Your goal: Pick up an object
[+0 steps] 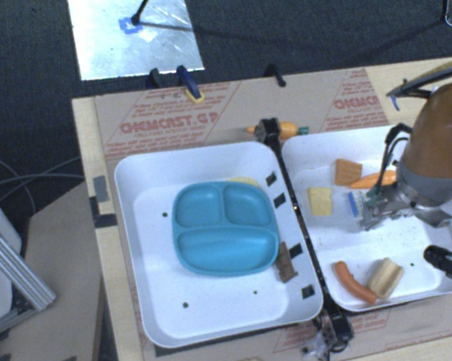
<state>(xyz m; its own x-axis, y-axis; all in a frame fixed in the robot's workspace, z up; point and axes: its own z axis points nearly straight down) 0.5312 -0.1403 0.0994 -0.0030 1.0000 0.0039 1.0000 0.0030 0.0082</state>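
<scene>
Presently we find the gripper [372, 217] low in the right bin [411, 295], beside a blue piece [353, 203] and an orange carrot-like piece [371, 181] at its twelve o'clock. Whether it grasps anything we cannot tell. Risk: crowded items could be nudged aside, leaving an empty close.

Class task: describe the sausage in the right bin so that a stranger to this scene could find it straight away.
Start at the right bin. Look along its near edge for the sausage, lying at a slant beside a pale beige block. It is the only long, thin, reddish-orange thing there.
</scene>
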